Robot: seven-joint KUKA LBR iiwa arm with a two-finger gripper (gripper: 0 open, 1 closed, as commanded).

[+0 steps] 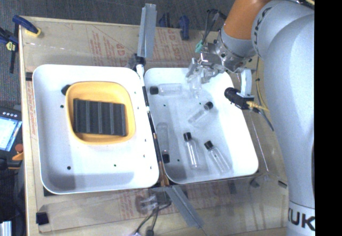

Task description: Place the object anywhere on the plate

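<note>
We're looking down on the counter (80, 37), and there are the two white bins side by side. In the left bin (48, 165) sits the plate (100, 109), a yellow-rimmed one with a dark ribbed centre, lying flat toward the bin's upper middle.

Over in the right bin (240, 144) we've got a scatter of clear vials with black caps. One vial (165, 89) lies along the top edge, cap pointing left. Another (200, 113) rests at a slant near the middle, cap up and to the right. Down low, two more sit close together: one vial (190, 150) nearly upright in the picture, and its neighbour (216, 156) angled just to its right. There's also a clear vial (162, 141) tucked against the bin's left wall, hard to make out against the white.

And here's the arm (278, 69), big and grey, sweeping in from the right with that orange band (243, 13) above the wrist. The hand (199, 72) hangs over the upper part of the right bin, just right of the top vial. Its fingers are pale and see-through against the white floor, so we can't tell how far apart they stand, and we see nothing gripped between them. A black fitting (235, 96) pokes out beside the wrist.

Every vial we can spot lies in the right bin, well apart from the plate.
</note>
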